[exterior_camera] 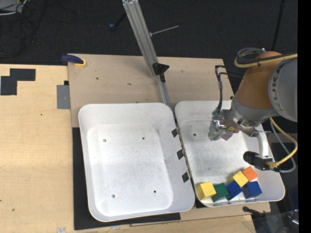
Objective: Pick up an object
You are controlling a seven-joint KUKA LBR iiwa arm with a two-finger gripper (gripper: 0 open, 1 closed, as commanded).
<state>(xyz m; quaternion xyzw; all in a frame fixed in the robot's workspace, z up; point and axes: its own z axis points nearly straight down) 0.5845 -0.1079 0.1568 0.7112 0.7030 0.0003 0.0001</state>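
Coloured blocks [232, 186] cluster in the right bin's [204, 154] near corner.

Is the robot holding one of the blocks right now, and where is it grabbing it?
No block shows in the tool. It is over bare floor of the right bin, apart from the blocks, which sit in the bin's near corner.

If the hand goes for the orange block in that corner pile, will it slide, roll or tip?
The orange block looks like a rigid cube with flat faces, so rolling seems unlikely. It touches the yellow block and blue block, so a push would probably shift them too. The smooth bin may let it slide.
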